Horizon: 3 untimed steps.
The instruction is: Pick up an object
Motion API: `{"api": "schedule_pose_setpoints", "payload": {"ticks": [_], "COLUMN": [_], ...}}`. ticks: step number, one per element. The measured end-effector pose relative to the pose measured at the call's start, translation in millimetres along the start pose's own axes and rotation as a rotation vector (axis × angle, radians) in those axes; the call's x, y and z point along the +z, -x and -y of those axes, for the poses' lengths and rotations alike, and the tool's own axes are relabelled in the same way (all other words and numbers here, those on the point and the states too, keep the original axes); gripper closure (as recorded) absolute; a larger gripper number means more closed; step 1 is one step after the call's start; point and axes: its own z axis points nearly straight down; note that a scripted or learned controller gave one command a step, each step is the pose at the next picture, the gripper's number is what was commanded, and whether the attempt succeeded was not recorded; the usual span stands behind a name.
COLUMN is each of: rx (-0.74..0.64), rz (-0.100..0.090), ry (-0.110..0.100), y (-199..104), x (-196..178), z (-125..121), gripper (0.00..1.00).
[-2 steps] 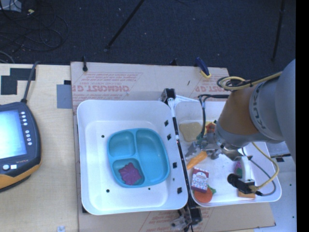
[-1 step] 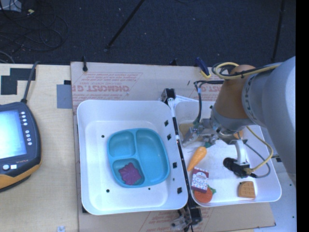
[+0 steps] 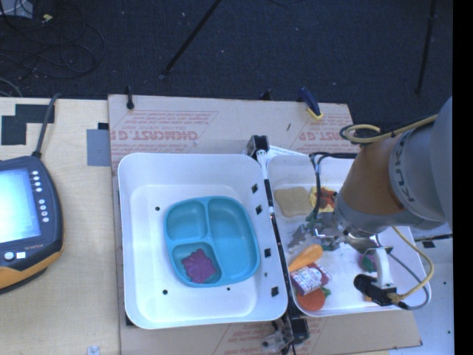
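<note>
- Gripper (image 3: 313,233) low over left-middle part of right bin (image 3: 341,283), at end of grey arm (image 3: 417,172) w/ orange band (image 3: 367,182), reaching in from right.
- Can't tell if spread or pressed together: blurred metal, seen from above at a slant. Nothing seen pinched.
- Possible pick items all in right bin, round the gripper:
- Orange carrot-like piece (image 3: 305,257) just on near side of gripper, lying at a slant; touching it or not, can't tell.
- Red-white packet (image 3: 309,278) right against near side of carrot-like piece.
- Red-orange round item (image 3: 315,300) by bin's near wall, just beyond packet.
- Tan flat slab (image 3: 293,200) on far-left side of gripper, close to bin's left wall.
- Yellow-red item (image 3: 323,197) just right of slab, partly hidden by arm; too small to ID.
- Small green item (image 3: 367,260) right of gripper, at arm's edge.
- In left bin (image 3: 140,198): blue divided plate (image 3: 236,231), approx. centre, 3 compartments; purple lump (image 3: 197,265) in near-left one.
- Bins side by side, meeting along middle, on cardboard sheet (image 3: 185,128) w/ red print.
- Blue clamp (image 3: 311,103) at cardboard's far edge.
- Handheld screen unit (image 3: 22,220) w/ orange trim on bench (image 3: 66,309), left of bins, well apart.
</note>
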Motion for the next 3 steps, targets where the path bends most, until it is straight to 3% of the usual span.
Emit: {"api": "schedule_pose_setpoints", "payload": {"ticks": [1, 2, 3], "rx": [-0.006, 0.001, -0.006], "rz": [0.005, 0.001, 0.0], "ry": [0.025, -0.003, 0.01], "y": [1, 51, 69], "x": [-142, -9, -5], "z": [-96, -82, -114], "gripper": [0.0, 0.0, 0.0]}}
